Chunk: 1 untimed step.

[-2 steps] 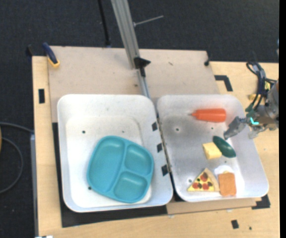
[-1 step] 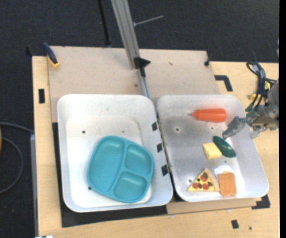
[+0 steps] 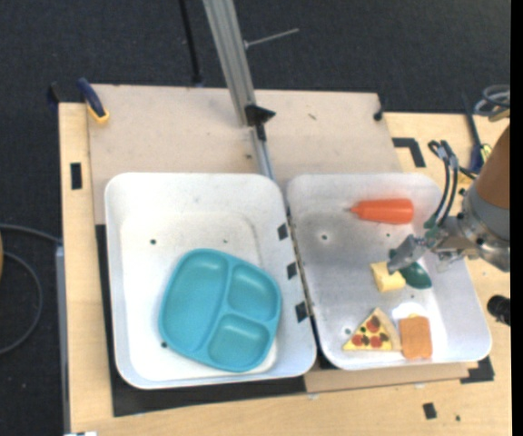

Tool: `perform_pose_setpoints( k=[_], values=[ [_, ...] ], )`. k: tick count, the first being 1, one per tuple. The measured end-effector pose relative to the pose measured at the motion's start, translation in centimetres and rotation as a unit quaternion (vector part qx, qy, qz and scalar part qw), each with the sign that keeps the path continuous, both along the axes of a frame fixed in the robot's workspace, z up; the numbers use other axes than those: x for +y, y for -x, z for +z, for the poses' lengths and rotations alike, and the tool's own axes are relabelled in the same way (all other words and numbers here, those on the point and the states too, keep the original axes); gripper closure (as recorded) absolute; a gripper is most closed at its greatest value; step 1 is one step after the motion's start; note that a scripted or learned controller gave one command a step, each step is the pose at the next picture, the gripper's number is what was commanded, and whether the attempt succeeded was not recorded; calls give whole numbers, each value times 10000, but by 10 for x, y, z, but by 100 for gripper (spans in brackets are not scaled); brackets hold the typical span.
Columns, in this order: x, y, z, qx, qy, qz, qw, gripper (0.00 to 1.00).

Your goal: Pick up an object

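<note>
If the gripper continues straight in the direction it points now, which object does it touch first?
Probably the pale yellow block. The gripper reaches leftward and down into the right bin, and its tip hangs right above that block, beside a dark green item. Height is hard to judge from this slanted view.

bins 2 (image 3: 198,189) (image 3: 334,189) | tray 1 (image 3: 221,309) | toy foods 5 (image 3: 384,211) (image 3: 389,280) (image 3: 418,276) (image 3: 371,332) (image 3: 415,336)

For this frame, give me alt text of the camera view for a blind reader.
The arm's hand hovers low in the right bin over a yellow block and a teal object, near a carrot, pizza slice and orange block. The left bin holds a teal tray.
</note>
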State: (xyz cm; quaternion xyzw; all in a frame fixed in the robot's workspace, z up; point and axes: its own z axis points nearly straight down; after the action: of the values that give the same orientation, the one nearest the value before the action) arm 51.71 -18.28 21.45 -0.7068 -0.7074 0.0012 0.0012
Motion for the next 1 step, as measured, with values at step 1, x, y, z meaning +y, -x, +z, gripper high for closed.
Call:
perform_pose_setpoints(
  k=[1],
  values=[
    [-10, 1, -47, -2, 3, -5, 10000, 0]
  ],
)
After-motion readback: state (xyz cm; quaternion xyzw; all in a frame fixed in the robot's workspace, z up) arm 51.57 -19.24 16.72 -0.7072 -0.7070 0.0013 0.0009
